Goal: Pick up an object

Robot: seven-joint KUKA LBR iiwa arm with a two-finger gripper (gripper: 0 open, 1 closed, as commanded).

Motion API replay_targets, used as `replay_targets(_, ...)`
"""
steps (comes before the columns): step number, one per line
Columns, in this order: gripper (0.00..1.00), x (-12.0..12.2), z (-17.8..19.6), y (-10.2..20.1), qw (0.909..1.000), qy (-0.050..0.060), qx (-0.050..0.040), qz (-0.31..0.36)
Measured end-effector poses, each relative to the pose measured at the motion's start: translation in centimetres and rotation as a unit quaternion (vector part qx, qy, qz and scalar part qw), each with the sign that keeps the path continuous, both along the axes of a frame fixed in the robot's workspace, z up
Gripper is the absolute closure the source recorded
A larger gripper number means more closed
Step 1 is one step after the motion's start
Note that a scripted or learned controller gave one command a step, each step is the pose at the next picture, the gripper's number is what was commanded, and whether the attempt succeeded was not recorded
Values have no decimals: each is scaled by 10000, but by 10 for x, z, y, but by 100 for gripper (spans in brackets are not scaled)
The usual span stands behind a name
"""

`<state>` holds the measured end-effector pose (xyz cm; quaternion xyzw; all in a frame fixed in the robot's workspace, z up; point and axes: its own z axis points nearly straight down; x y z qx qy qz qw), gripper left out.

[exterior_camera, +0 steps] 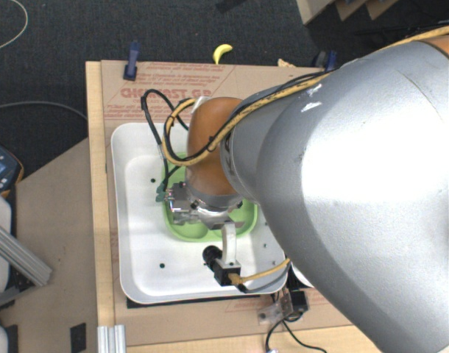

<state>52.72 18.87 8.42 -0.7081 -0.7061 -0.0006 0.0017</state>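
One arm fills most of the right side and hangs over the left white bin, wrist pointed down at a light green object lying near the middle of that bin, slightly toward its right wall. The hand sits directly over the green object, and whether it is released or clenched I cannot tell, since the orange band and wrist housing block the view from above. Contact with the green thing is also unclear: metal parts overlap it, but nothing shows it lifted. Risks, as judgement: the green item looks flat and wide like a shallow dish or lid, so the hand may slide off its rim or just press it into the bin floor; a lift could come up with nothing. Loose black and yellow cables loop near the wrist by the bin's far wall and could snag or drag. A black fitting hangs below the wrist near the bin's near-right corner and might clip the wall. Hidden: most of the green object's shape, the whole right bin under the arm, and anything else beneath the wrist. Small dark specks on the bin floor are too small to identify. A yellow thing lies beyond the worktop at its far edge, on the floor.
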Motion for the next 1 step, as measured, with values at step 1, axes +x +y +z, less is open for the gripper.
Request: replay_targets(1, 100, -49, 139, 40, 10000, -56, 27, 50)
